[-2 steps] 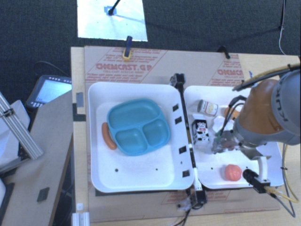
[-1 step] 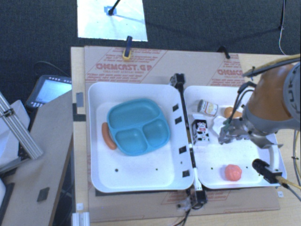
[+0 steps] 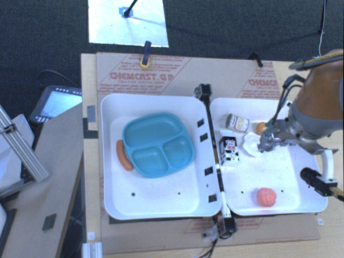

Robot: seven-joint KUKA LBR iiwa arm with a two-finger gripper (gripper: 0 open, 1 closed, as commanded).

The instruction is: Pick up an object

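Note:
My gripper (image 3: 265,143) hangs over the upper middle of the right bin (image 3: 290,200), at the right edge of a white crumpled object (image 3: 250,142). Just above it lies a small orange item (image 3: 260,127), partly hidden by the gripper. A small tin with a pale label (image 3: 237,123) lies near the bin's back left. A black-and-white small object (image 3: 229,149) rests by the bin's left wall. A pink-red ball (image 3: 266,196) sits near the front. Whether anything is held cannot be made out.
The left bin (image 3: 115,198) holds a blue divided plate (image 3: 158,144) and an orange sausage shape (image 3: 124,155) beside its left edge. A black divider with clips (image 3: 212,149) runs between the bins. The arm covers the right bin's far right.

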